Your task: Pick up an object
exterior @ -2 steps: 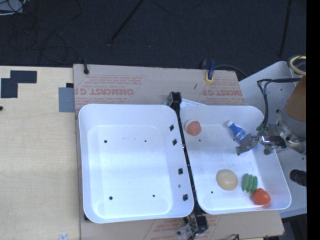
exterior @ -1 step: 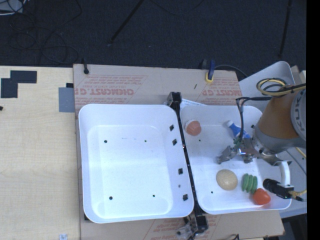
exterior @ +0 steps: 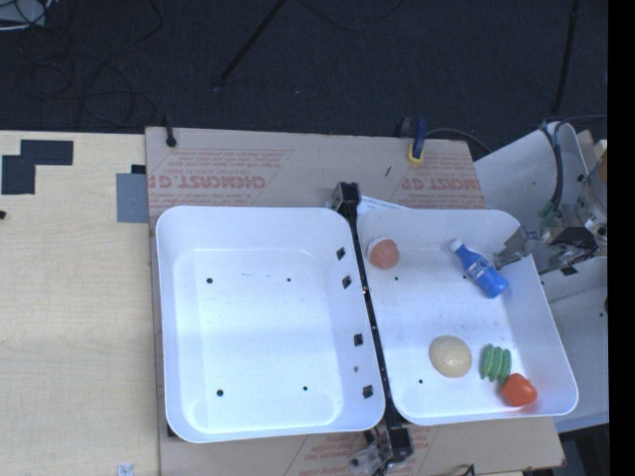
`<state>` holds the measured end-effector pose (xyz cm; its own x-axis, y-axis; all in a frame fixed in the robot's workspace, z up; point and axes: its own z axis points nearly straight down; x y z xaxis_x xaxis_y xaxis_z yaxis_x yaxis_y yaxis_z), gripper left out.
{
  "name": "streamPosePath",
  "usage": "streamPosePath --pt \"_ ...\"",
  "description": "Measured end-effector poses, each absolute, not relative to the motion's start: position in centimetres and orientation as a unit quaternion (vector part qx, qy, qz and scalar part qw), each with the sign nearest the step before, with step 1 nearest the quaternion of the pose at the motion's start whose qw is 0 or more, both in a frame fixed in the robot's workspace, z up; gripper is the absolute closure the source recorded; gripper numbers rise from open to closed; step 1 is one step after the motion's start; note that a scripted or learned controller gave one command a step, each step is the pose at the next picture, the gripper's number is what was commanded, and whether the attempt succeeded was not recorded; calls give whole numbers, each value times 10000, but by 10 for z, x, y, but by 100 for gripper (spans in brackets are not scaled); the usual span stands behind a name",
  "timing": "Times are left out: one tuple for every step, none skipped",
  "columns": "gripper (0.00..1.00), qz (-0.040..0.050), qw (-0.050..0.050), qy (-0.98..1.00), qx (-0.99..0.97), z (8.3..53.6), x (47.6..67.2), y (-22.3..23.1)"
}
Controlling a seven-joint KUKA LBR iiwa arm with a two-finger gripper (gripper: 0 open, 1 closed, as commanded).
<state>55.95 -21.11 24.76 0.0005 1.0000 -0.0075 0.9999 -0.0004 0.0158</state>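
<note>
The right white bin (exterior: 556,345) holds several objects. A blue bottle (exterior: 480,270) lies tilted near its far right side. A pinkish-orange ball (exterior: 384,254) sits at the far left corner. Toward the front right lie a cream oval (exterior: 450,356), a green ribbed piece (exterior: 495,362) and a red piece (exterior: 518,391). My gripper (exterior: 526,246) hangs over the bin's right rim, just to the right of the blue bottle, and nothing shows in its grasp. The arm (exterior: 571,181) reaches in behind it from the right.
The left white bin (exterior: 169,296) stands beside the right one, with a black divider strip (exterior: 359,305) between them. Both rest on a cardboard sheet (exterior: 258,172) on the wooden bench. A blue-and-yellow clamp (exterior: 418,147) sits at the cardboard's back edge.
</note>
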Motion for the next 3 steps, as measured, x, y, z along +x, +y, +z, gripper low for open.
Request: streamPosePath --pt "0 -17 -30 7083 7059 148 580 -212" --pt "0 7 45 7086 7056 89 614 -214" --pt "100 -5 -13 7084 7058 98 610 -212"
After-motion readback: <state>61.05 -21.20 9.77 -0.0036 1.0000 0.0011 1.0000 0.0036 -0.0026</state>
